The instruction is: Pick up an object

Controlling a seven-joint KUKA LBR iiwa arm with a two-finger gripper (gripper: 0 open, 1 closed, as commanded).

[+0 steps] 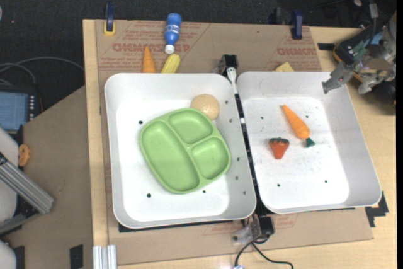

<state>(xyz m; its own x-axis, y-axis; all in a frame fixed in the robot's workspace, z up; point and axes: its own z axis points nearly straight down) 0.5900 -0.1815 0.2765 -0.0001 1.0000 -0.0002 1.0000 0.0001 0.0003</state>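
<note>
Two toys lie in the right bin (352, 135); the carrot (296, 121) slants down-right beside the strawberry (279, 147); the gripper (337, 77) hangs up-right of it; its grip cannot be told.

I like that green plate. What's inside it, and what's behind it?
The green plate has three compartments, all bare. Behind it a beige ball touches its far rim in the left bin. Whatever lies under the plate is covered.

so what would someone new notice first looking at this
Probably the green divided plate lying in the left bin, with a beige ball at its upper edge. Next, the toy carrot and strawberry in the right bin, gripper at its upper right corner.
</note>
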